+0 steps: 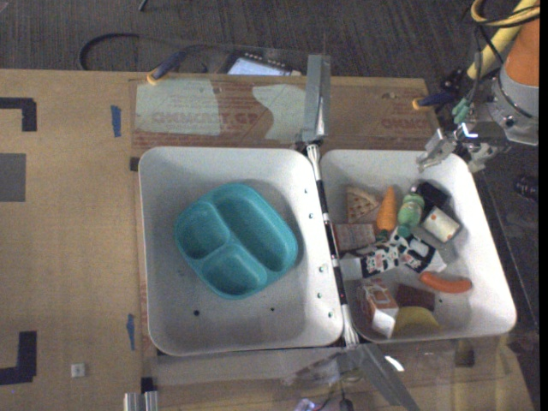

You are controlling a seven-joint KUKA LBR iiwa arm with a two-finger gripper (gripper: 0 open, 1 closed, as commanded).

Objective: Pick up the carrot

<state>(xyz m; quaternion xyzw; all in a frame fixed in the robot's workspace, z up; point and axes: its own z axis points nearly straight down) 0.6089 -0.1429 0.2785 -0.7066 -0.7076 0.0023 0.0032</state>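
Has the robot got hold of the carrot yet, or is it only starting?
Only starting. The carrot lies untouched in the right bin, among other toy foods. The gripper hovers over that bin's far corner, holding nothing. Reaching down, gripping and lifting are all left.

A robotics lab test station, seen from an overhead camera: a cardboard-covered counter (68, 229) marked with black tape corners (19, 114) and strips of blue tape (116, 120) carries two shallow white bins, the left bin (163, 178) and the right bin (492, 264), joined by a metal bracket (315, 101). Loose cables (103, 50) trail over the dark carpeted floor (360, 15) behind, and the yellow cabling (501, 7) of an industrial arm (518, 84) loops in at right. Toy food (402, 247) and a teal divided plate (237, 240) serve as test props.
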